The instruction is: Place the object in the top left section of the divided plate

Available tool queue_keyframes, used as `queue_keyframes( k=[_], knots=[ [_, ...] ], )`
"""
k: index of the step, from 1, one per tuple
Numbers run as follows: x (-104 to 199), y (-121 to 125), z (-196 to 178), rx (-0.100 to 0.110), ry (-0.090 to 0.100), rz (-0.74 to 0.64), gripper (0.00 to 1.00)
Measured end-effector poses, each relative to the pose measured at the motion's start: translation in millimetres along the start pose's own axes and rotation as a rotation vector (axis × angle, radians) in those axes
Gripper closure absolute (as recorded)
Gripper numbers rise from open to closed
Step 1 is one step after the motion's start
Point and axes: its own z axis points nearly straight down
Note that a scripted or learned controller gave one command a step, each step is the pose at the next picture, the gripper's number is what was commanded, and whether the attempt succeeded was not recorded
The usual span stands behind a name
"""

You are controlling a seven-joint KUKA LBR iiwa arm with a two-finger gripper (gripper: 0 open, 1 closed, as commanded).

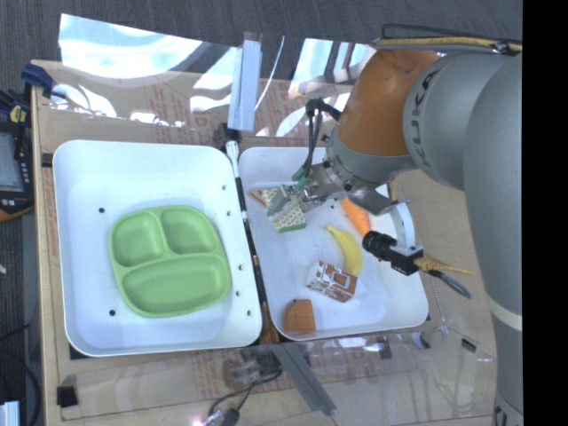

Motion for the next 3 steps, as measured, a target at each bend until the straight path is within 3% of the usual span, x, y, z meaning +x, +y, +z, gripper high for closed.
queue_keyframes(
  k=[1, 2, 3],
  knots=[
    [83, 11, 32, 0.002, -0.001, -0.463, 1.00],
    [180, 39, 56, 0.001, -0.002, -0.592, 1.00],
    [179, 39, 56, 0.001, -0.002, -0.591, 0.00]
  ],
)
